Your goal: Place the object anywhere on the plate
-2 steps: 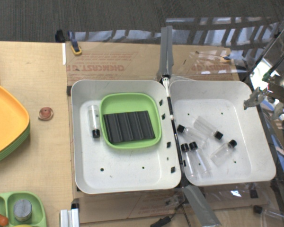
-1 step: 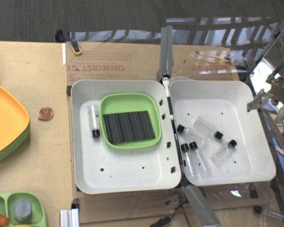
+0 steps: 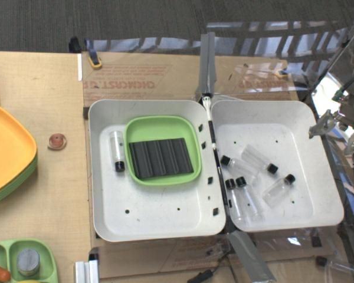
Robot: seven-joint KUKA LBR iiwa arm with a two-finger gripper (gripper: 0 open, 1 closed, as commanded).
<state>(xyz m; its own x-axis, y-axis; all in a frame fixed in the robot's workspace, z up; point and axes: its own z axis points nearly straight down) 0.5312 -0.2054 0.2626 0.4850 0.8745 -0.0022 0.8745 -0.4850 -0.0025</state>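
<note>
A green square plate (image 3: 163,126) lies in the left bin (image 3: 153,220). A dark ridged slab (image 3: 160,157) rests on the plate. Beside the plate's left rim lies a clear vial with a black cap (image 3: 117,150). The right bin (image 3: 283,114) holds several more clear black-capped vials, among them one (image 3: 257,158) near the middle and one (image 3: 279,188) lower right. My gripper (image 3: 322,125) hovers at the right bin's far right rim, well away from the vials and the plate. It is partly cut off by clutter at the frame's edge.
Stacked orange plates (image 3: 6,152) sit at the left on the wooden bench. A small reddish knob (image 3: 58,141) lies near them. A green compartment tray (image 3: 20,261) is at the bottom left. Cardboard (image 3: 141,81) lies behind the bins.
</note>
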